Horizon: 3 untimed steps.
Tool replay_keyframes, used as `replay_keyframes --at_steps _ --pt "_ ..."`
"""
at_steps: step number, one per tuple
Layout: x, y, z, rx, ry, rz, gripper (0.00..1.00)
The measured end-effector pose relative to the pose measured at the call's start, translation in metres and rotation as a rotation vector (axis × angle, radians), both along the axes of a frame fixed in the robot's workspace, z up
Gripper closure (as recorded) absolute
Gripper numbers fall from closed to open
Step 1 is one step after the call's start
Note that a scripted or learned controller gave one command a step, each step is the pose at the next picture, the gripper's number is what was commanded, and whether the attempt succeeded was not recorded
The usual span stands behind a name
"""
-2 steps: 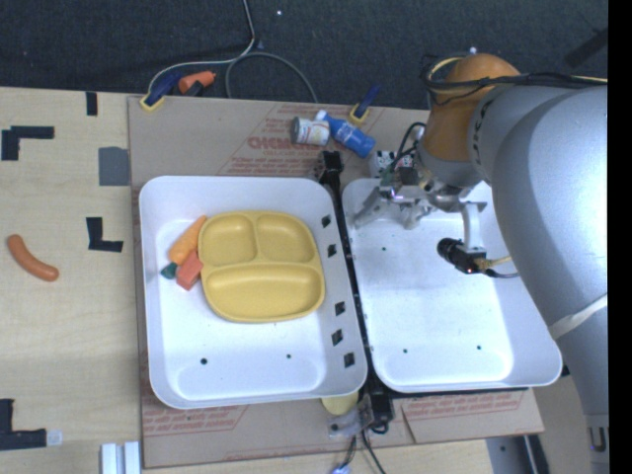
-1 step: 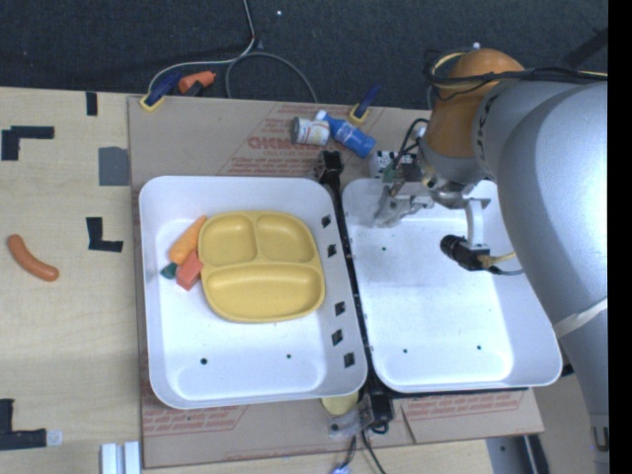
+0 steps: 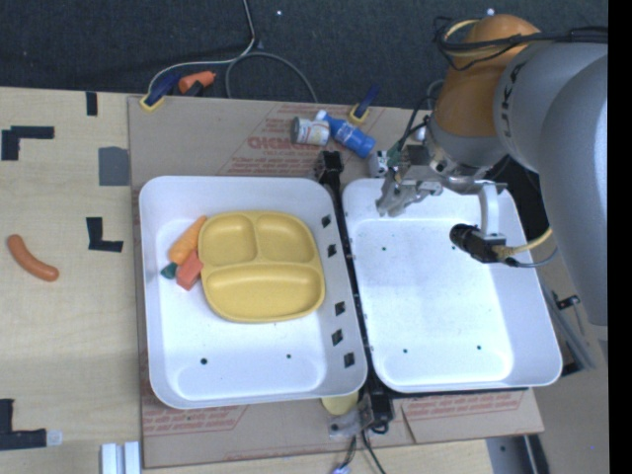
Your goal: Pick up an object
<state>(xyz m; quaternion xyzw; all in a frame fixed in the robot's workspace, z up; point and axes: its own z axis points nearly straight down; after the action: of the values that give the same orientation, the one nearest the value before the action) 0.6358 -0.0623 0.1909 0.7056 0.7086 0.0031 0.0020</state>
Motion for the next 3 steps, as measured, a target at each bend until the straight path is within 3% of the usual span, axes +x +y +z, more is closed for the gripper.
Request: replay_keyframes --at_steps 1,2,3 --pt "-0.03 0.047 0.005 0.0 0.009 0.001 1.0" --pt "-0.044 0.125 -0.008 0.001 0.011 0.005 1.0" --pt "-0.072 0.071 -0.001 -0.004 0.01 -0.008 1.0"
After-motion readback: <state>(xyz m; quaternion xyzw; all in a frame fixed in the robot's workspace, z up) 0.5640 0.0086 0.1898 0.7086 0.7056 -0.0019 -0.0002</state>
